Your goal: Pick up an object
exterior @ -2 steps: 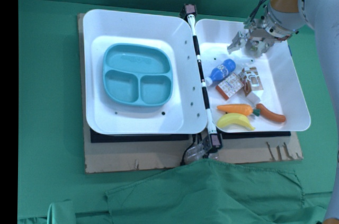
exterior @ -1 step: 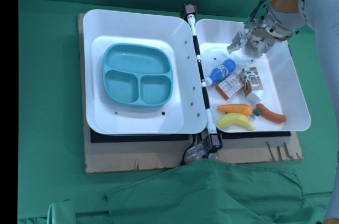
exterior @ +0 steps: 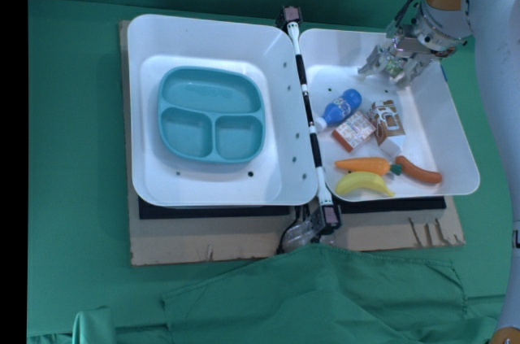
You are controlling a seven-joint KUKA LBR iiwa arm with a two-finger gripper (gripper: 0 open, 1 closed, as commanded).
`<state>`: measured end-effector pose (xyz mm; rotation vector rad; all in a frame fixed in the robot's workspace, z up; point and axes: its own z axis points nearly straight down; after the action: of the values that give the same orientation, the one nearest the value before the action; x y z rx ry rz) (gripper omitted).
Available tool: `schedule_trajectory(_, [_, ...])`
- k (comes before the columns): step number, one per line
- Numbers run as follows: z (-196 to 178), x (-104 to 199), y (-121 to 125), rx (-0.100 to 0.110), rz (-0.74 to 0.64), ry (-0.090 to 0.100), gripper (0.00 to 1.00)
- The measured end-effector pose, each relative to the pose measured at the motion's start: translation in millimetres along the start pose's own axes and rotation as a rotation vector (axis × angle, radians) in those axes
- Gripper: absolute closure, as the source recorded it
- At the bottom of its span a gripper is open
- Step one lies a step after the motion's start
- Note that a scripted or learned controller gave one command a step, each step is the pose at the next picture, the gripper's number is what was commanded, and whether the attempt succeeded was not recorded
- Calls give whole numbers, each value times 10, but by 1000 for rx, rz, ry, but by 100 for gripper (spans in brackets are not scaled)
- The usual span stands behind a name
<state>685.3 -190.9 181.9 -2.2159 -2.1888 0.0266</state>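
hovering over the right bin [exterior: 455,139]'s far edge: gripper [exterior: 396,64], fingers spread open, holding nothing. lying toward that bin's near edge: blue bottle [exterior: 340,108], carton [exterior: 354,130], carrot [exterior: 366,165], banana [exterior: 363,185], sausage [exterior: 419,171]. left bin [exterior: 146,33]: teal divided plate [exterior: 212,114].

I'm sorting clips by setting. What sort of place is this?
Probably a robot lab test bench, not a kitchen: a green cloth covers the bench, two white bins sit on cardboard, and a grey arm reaches over toy food such as a banana and carrot.
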Motion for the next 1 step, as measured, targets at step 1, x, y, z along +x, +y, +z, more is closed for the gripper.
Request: schedule_trajectory(1, [-135, -45, -27, 6, 3, -11, 100])
